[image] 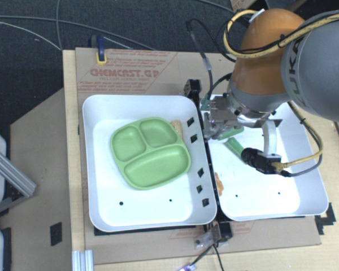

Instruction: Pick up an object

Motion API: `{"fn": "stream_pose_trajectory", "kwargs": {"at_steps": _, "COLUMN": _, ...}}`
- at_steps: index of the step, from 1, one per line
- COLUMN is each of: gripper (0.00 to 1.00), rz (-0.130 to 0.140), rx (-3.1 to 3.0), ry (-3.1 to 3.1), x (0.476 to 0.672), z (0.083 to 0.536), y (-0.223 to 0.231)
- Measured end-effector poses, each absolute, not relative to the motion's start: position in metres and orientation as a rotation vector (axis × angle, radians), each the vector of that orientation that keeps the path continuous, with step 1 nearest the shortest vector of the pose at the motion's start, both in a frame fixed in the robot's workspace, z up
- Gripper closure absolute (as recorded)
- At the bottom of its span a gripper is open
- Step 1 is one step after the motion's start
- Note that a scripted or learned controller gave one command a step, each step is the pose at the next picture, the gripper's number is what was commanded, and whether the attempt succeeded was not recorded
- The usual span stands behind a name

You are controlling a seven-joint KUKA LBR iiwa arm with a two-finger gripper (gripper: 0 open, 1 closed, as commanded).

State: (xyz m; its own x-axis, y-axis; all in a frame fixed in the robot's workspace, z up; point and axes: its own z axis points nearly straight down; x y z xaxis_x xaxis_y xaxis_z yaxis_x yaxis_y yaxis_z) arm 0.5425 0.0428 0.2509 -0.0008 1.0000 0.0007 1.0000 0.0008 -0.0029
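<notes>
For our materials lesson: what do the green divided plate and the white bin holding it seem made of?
Green divided plate: likely moulded plastic, satin finish; uniform colour, soft rounded compartment ridges. White bin: probably thin formed plastic, smooth; rounded corners, raised rim.

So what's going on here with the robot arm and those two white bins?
The arm reaches in over the right bin, with its end effector low near that bin's left wall. A green object lies just beside it, but the view does not show it being gripped. A small orange scrap lies by the same wall. In the left bin, a green divided plate sits by itself.
</notes>
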Motion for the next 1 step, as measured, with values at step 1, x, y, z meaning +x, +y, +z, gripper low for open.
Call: {"fn": "stream_pose_trajectory", "kwargs": {"at_steps": 1, "gripper": 1.0, "rz": 0.002, "rx": -2.22, "ry": -2.22, "x": 0.5474, "z": 0.2397, "y": 0.0837}}
